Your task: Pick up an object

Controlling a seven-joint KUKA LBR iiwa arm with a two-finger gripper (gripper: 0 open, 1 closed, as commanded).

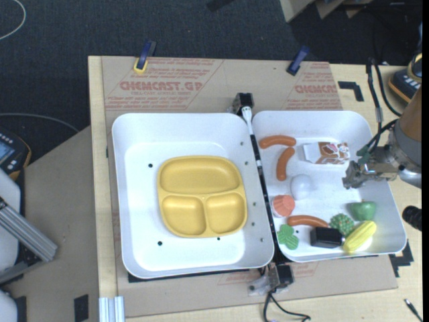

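End effector (353, 178) low over right bin (348, 123), near worktop's right edge. Finger spread: cannot tell. Green toy (364, 210) just beside it.

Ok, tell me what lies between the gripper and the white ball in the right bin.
In the camera view, bare white bin floor separates the gripper from the white ball; nothing lies on that stretch.

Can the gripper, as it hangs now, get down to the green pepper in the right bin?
Probably yes. The gripper hangs at the right bin's right side, just above the green pepper, with bare white floor between them. The corn crowds its near side.
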